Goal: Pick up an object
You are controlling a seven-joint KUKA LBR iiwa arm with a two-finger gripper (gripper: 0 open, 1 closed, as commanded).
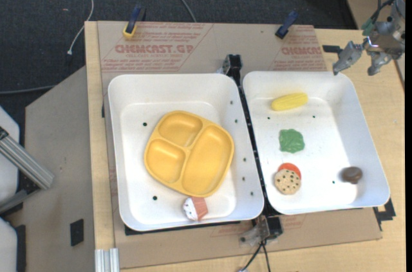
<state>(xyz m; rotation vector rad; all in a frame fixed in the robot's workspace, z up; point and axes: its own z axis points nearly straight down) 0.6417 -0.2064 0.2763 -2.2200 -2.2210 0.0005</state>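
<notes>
Cookie unlabelled; board reads "CHEMCAST GP".

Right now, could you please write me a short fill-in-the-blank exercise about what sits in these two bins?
1. The yellow divided plate lies in the ____ bin.
2. The corn cob is coloured ____.
3. The cookie lies directly below the ____ leafy piece.
4. The pincer hovers beyond the right bin's ____ corner.

Missing words: left; yellow; green; top right
</notes>
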